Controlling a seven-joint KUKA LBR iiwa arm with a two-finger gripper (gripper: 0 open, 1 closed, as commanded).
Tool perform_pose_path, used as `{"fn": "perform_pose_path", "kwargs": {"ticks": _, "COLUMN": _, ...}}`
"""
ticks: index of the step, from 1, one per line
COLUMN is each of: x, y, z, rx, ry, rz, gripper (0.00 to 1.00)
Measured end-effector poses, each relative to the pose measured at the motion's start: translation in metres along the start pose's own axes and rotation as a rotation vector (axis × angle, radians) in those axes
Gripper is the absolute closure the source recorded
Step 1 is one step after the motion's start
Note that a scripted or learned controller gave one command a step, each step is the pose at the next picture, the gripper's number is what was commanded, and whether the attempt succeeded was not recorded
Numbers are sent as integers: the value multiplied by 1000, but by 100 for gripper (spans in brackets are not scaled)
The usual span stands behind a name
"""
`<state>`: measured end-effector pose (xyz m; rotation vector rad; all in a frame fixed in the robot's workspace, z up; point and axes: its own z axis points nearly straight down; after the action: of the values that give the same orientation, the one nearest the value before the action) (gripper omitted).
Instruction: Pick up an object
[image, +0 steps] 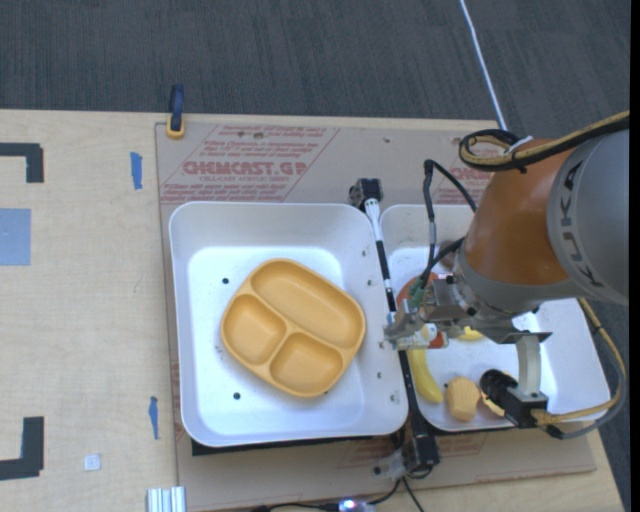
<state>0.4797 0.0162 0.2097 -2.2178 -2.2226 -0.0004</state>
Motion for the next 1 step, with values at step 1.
{"fn": "perform_pose_path", "kwargs": {"ticks": 1, "x": 0, "y": 1, "z": -10, "rx": -4, "ry": -1, "rz": -1, "gripper": 100}}
